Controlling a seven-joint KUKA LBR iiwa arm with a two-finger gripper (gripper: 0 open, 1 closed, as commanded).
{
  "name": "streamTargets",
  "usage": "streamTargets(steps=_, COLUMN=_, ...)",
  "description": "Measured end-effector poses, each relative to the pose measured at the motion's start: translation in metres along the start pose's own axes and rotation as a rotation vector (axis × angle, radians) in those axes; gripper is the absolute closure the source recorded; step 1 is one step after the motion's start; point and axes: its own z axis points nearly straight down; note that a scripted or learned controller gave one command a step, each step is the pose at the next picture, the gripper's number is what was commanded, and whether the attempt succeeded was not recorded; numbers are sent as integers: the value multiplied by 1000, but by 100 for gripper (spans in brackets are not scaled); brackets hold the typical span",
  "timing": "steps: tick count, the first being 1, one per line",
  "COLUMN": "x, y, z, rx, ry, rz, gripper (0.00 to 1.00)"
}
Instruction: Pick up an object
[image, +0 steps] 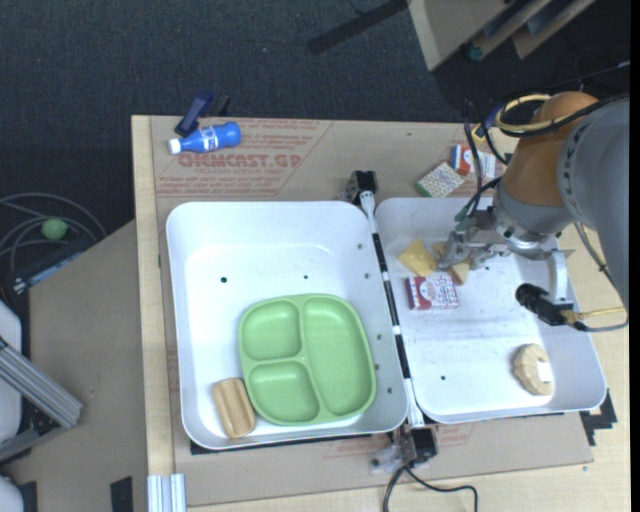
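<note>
Likely target: yellow wedge (418, 259), lying in the upper-left part of the right bin (500, 395), near the divider btwn the two bins. Touching or nearly touching it on the right is a small tan piece (459, 272), and just below sits a red-and-white packet (431, 292), flat on the bin floor. All three look to be resting on the floor, none lifted.

Gripper (468, 247) is low over that cluster, tip just right of the wedge and above the tan piece. Can't tell whether the claw is wide or narrow — the tip is small and dark w/ clutter around it, and nothing is clearly seen between it.

Progress, as a judgement: approach is done, arm is down at the pile; grasp and lift are left. No object is visibly held, so the pick isn't achieved yet.

Further out in the same bin: a beige bread-like piece (533, 369) near the lower-right corner, well apart from the gripper. Left bin (200, 235) holds a green divided plate (305, 358) w/ a tan block (233, 407) just beside its lower-left edge. Outside the bins, a blue-and-white bottle (208, 138) lies on the bench (250, 165) at top left.
</note>
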Motion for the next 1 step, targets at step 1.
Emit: streamTargets(steps=1, x=70, y=-5, z=-102, rx=-2, ry=1, rz=-1, gripper=100)
